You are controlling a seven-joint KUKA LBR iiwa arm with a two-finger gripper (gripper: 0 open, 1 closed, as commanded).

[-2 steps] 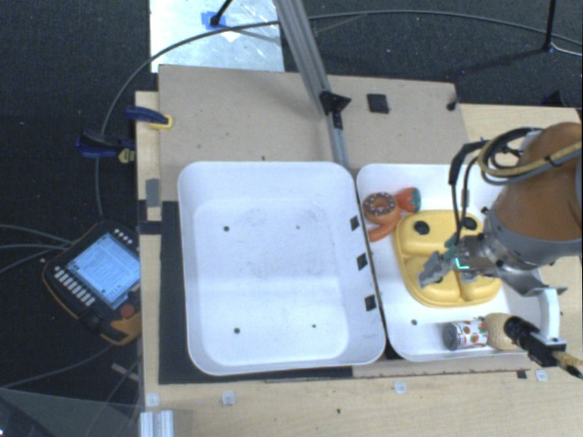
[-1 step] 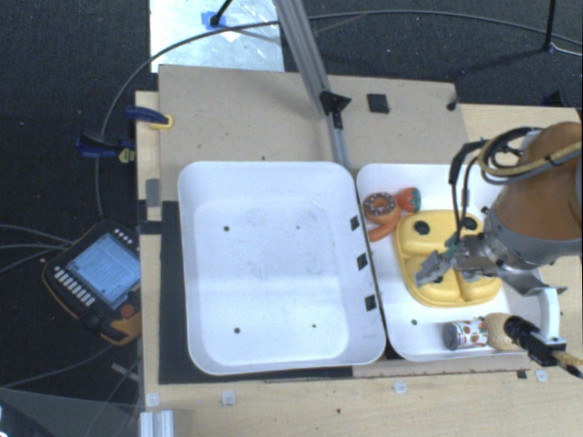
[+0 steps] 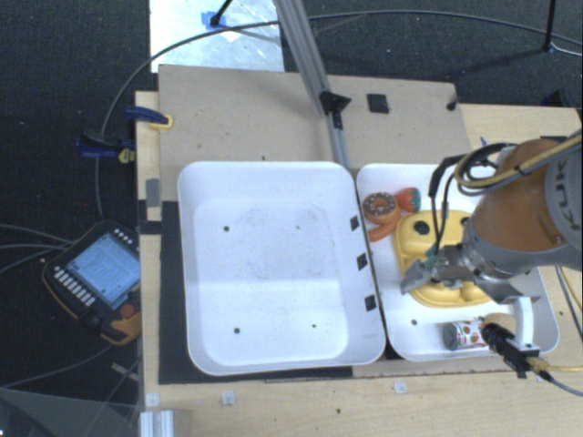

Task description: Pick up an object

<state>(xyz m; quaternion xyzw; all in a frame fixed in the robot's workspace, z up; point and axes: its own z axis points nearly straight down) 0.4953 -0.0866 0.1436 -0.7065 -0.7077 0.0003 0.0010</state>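
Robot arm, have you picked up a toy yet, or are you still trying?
Not yet, as far as I can see. Done: the arm has reached into the right bin and the gripper is down at the yellow toy. In hand: nothing clearly lifted; the toy looks resting in the bin. Left: grip it and raise it.
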